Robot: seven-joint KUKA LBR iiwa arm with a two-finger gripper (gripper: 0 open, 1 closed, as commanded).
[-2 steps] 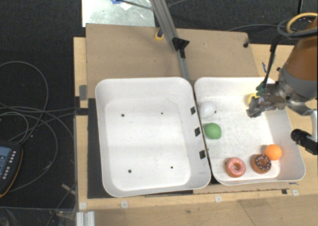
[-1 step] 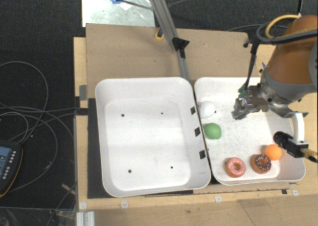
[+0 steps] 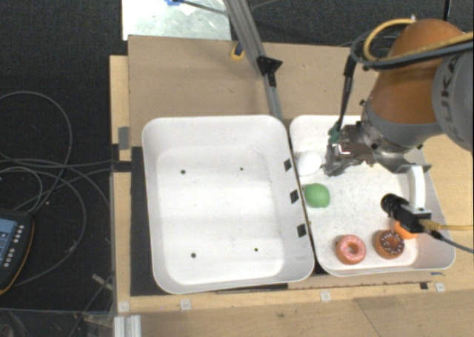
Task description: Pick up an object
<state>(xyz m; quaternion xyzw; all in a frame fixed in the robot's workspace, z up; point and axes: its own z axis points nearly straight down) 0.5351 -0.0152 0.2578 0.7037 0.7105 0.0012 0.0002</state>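
Currently the gripper (image 3: 335,156) sits low over the upper left part of the right bin (image 3: 360,206), hanging from the grey arm (image 3: 415,84) that enters from the frame's right. Open or closed: cannot tell, the wrist body hides the tips.

Nearest object: a white rounded object (image 3: 308,161), smooth and egg-like, hard to separate from the white bin floor. It lies just left of the gripper, close to the bin's left wall. Contact with the gripper: cannot tell.

Right bin contents, top to bottom:
- white rounded object, upper left
- green ball (image 3: 317,195), plain matte green, just below the white one, apart from it
- pink-glazed donut (image 3: 350,249), near the lower edge
- brown donut (image 3: 389,244) with pale flecks, just right of the pink one, a narrow gap between them

Left bin (image 3: 215,202): white floor with four small dark dots. Three small black clips (image 3: 293,196) sit along the seam where the two bins meet.

Both bins rest on the tan bench (image 3: 185,76).
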